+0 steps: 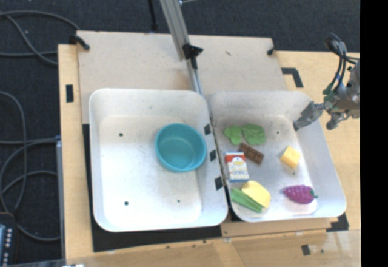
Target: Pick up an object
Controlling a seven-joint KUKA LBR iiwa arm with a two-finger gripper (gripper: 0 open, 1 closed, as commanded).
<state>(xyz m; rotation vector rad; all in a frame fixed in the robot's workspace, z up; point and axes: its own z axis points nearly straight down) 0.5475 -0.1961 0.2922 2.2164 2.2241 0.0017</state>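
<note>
Here, brown chocolate bar lengthwise upper-left to lower-right.

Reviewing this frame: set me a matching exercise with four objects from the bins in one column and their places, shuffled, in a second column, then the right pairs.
Objects:
1. blue bowl
2. purple grapes
3. yellow cheese wedge
4. green leaf

Places:
A. right bin, near corner on the right
B. left bin, by the divide between the bins
C. right bin, far part on the left
D. right bin, just above the grapes in the view

Pairs: 1-B, 2-A, 3-D, 4-C
</note>
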